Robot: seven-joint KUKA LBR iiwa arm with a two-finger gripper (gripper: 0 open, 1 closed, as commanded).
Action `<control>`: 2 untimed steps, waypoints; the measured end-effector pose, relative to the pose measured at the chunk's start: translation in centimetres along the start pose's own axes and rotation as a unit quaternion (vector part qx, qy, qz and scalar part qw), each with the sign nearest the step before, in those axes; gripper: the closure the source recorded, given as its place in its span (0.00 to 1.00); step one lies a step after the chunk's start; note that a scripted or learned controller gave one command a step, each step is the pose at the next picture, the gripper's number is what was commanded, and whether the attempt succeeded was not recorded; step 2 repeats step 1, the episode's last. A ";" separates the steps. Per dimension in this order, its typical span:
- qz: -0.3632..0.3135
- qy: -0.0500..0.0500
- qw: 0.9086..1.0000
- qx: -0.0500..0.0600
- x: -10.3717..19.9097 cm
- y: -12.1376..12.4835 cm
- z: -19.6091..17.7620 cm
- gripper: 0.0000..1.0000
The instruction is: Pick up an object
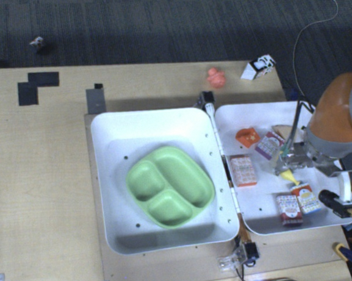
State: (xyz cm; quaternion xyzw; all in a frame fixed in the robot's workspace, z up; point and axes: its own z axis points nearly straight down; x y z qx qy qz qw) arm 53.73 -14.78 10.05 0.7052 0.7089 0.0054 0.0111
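pincer [291,160] low in right bin [256,221], opening cannot be told | touching yellow item [287,175] (pointed, at its 6 o'clock) | purple packet [267,145] at 10 o'clock

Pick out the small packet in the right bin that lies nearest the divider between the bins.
It is the pink-and-white packet, flat beside the divider. The purple packet and red carton lie farther right.

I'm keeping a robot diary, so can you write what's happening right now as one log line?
task: pick up an object | gripper: low over right bin, above yellow item | hold: none seen | left bin: green divided plate
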 end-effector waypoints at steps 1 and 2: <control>0.000 0.005 1.000 0.009 8.0 7.5 -8.9 1.00; 0.000 0.005 1.000 0.009 8.0 7.5 -8.9 1.00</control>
